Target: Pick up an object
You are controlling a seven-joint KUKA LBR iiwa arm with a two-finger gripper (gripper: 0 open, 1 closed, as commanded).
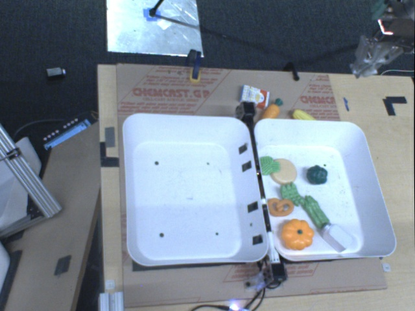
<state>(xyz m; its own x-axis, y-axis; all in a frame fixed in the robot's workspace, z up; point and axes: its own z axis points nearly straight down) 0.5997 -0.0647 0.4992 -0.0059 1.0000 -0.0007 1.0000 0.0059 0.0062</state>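
The end effector (pixel 375 56) hangs at the upper right, well apart from both bins; whether it is apart or together I cannot tell. The right bin (pixel 363 141) holds an orange pumpkin (pixel 297 234), a dark green piece (pixel 317 174), a green vegetable (pixel 314 210) and a round cracker (pixel 284 172). The left bin (pixel 136 128) sits beside it on the table (pixel 162 86)

The gripper (pixel 376 52) hangs high at the upper right, pointing down-left; it seems tilted, too blurred to judge more.
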